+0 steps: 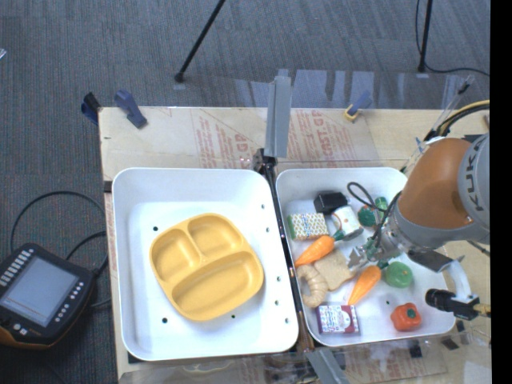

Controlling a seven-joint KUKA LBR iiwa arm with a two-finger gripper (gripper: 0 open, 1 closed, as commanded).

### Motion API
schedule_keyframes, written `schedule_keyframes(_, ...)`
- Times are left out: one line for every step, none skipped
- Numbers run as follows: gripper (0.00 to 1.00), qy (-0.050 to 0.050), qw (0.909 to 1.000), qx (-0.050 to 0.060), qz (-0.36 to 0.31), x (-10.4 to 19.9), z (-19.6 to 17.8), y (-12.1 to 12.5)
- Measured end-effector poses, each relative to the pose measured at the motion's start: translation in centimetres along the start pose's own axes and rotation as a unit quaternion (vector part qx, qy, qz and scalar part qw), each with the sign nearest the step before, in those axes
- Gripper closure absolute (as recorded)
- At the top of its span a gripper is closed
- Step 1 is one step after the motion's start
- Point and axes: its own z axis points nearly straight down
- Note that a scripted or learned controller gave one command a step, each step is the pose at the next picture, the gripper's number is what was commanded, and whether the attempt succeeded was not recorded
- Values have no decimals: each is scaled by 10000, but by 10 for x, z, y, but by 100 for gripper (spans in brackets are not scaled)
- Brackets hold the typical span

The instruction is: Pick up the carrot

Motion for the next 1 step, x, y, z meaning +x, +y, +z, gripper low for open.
schedule_keyframes(100, -18, 9997, -10, -262, 50, -120, -7)
